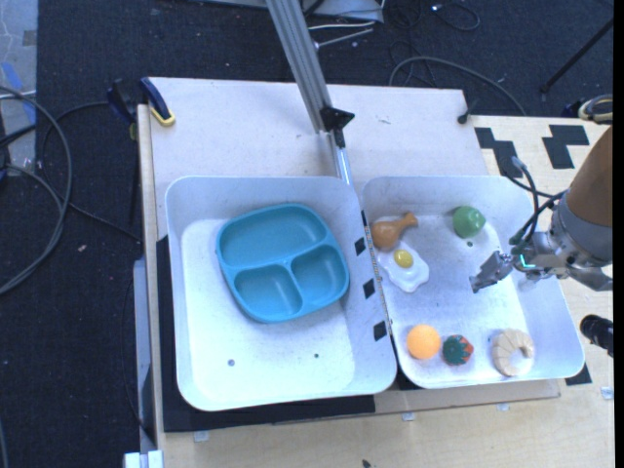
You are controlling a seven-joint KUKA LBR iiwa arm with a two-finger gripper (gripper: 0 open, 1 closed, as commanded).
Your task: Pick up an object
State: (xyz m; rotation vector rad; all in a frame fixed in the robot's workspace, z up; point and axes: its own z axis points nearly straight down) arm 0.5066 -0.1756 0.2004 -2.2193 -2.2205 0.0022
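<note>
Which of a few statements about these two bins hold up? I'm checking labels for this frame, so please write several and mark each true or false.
1. The blue divided plate lies in the left bin. True.
2. The fried egg sits on the blue plate. False: it lies in the right bin, near the divider.
3. The gripper hangs over the right bin with nothing between its fingers. True.
4. The orange ball is beside the green ball. False: they are at opposite ends of the bin.
5. The drumstick lies just above the fried egg in the view. True.
</note>
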